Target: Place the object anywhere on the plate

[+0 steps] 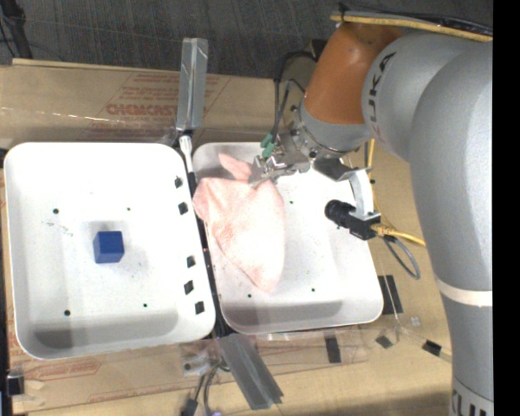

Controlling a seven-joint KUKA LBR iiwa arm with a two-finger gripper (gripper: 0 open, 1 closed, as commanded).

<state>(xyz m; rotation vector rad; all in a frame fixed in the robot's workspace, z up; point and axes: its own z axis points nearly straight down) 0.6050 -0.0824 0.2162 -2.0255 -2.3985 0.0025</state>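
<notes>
Camera view: gripper [264, 170] at frame centre, fingers apparently pinching pink cloth [243, 228] corner, cloth draping into right bin [351, 293]; blue cube [109, 246] left.

Cardboard-covered bench [61, 85], dark floor [113, 7]

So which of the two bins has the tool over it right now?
The right-hand bin, the one with the pink cloth. The tool is at the cloth's top edge. The left bin holds a blue cube.

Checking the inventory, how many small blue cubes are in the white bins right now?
1. The small blue cube sits in the left white bin. The pink cloth in the right white bin could hide others.
</notes>
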